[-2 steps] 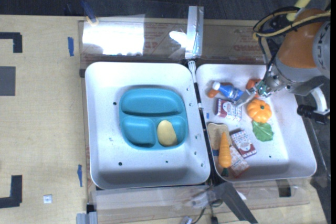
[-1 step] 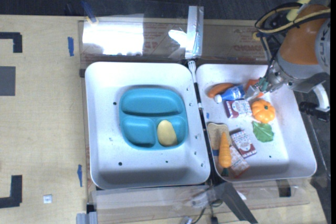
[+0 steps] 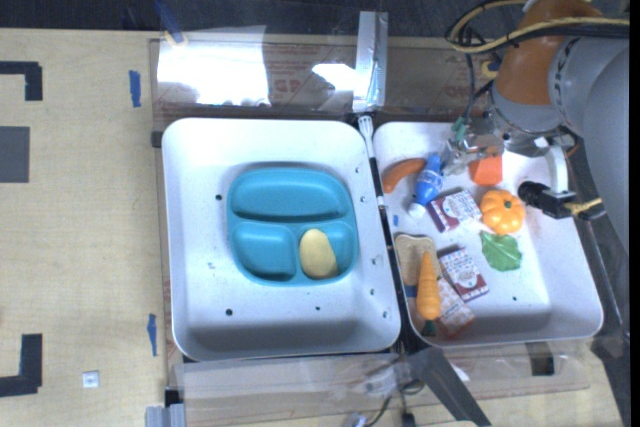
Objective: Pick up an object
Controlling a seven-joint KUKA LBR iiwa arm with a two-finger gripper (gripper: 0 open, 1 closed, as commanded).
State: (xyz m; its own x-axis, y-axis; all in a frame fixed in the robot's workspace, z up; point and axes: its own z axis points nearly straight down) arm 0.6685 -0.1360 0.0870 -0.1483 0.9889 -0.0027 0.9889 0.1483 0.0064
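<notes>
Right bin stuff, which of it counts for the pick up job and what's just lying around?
Job:
gripper
orange cube
blue bottle
small pumpkin
carrot
green leaf
snack packets

Lying about:
blue tray
yellow potato-like item

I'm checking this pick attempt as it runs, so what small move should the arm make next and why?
Probably a short straight descent. The gripper sits at the far end of the right bin, close above the blue bottle and beside the small orange block, with nothing seen between its fingers. Lowering onto whichever lies under it seems the natural step.
</notes>
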